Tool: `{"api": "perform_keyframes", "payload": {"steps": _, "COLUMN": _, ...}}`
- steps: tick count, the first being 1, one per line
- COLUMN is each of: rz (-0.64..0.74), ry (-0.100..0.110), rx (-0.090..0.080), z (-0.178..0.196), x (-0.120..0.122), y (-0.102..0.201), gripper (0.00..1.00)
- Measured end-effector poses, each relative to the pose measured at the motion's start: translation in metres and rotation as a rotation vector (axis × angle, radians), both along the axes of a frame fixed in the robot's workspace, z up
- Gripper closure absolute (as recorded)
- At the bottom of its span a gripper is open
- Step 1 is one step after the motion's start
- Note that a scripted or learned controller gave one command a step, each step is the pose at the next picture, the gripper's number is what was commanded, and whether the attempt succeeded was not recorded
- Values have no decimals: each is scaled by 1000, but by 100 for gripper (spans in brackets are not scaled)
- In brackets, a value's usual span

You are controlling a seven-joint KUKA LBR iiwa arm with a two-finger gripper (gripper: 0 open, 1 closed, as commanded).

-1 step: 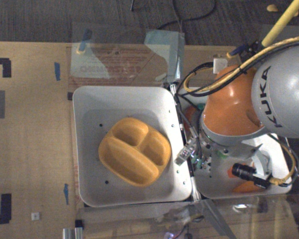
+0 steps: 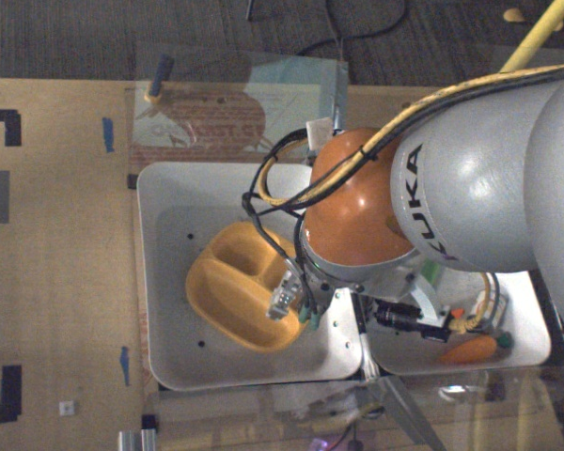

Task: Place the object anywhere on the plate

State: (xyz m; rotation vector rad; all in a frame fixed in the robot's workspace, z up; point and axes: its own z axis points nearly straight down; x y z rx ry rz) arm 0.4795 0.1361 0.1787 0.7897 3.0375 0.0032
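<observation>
1. While the arm (image 2: 470, 186) is reaching in from the right, it's hanging over a light wooden bench (image 2: 56, 280) that's wearing black tape corners and a few blue tape scraps. Dark carpet (image 2: 122, 17) with a looping cable (image 2: 362, 7) is running along the top.
2. Counting up: two white bins, a left bin (image 2: 169, 214) and a right bin (image 2: 531, 332), one yellow divided plate (image 2: 235, 289), one orange carrot-looking object (image 2: 470, 349), one arm.
3. The plate is sitting in the left bin, toward its bottom right corner.
4. The carrot-looking object is lying in the right bin, close to its bottom edge, well apart from the plate. Its long axis is running roughly along that edge, tilting up slightly, with the green end pointing at the bin's right edge.
5. The gripper (image 2: 287, 301) is hovering over the plate's right rim. Honestly can't tell if it's open or closed, since the wrist is blocking it.
</observation>
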Motion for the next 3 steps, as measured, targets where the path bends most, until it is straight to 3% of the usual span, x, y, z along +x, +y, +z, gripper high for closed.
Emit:
{"api": "perform_keyframes", "payload": {"steps": 1, "rz": 296, "ry": 2, "rx": -1, "z": -24, "x": 0, "y": 41, "gripper": 100}}
{"api": "perform_keyframes", "payload": {"steps": 2, "rz": 752, "ry": -4, "rx": -1, "z": -22, "x": 1, "y": 75, "gripper": 100}}
{"api": "perform_keyframes", "payload": {"steps": 3, "rz": 942, "ry": -6, "rx": -2, "z": -37, "x": 76, "y": 33, "gripper": 100}}
